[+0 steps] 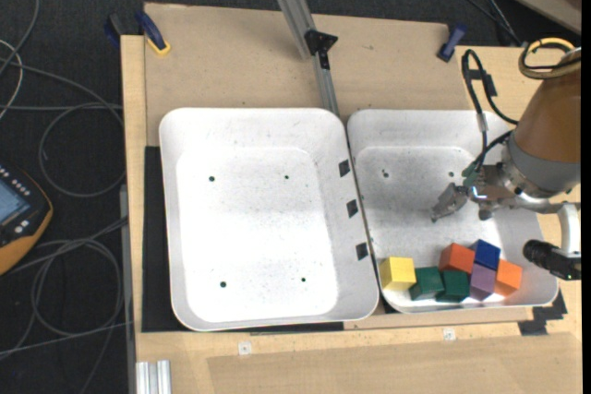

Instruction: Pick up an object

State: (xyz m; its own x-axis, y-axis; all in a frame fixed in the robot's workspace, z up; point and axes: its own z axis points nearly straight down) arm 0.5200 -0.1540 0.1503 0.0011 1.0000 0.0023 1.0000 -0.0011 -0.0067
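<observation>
On the bench: two shallow white bins sit side by side, the left bin (185, 143) and the right bin (406, 143) touching along their inner rims.
Arm: grey with an orange band (554, 120), reaching in from 3 o'clock over the right bin.
Gripper (469, 201): hangs above the middle of the right bin, toward its 3 o'clock side. One dark finger (447, 202) splays out toward 9 o'clock, the other points down by the wrist, so the claw looks spread apart with nothing between the fingers.
Blocks: a cluster lies along the 6 o'clock wall of the right bin, below the gripper and apart from it.
Yellow block (399, 271): at the 9 o'clock end of the cluster, slightly apart from the rest.
Green blocks (440, 284): two dark green ones just beside the yellow block, touching each other.
Red-orange block (456, 256): at 12 o'clock of the green ones.
Blue block (487, 252): just at 3 o'clock of the red-orange block.
Purple block (483, 280): directly under the blue one, at its 6 o'clock.
Orange block (509, 276): at the 3 o'clock end, touching the purple block.
Metal pole (294, 0): slants from 12 o'clock down to the seam between the bins.
Clamps: a blue clamp (151, 30) at the bench's 10 o'clock corner, another (452, 41) near 1 o'clock.
</observation>
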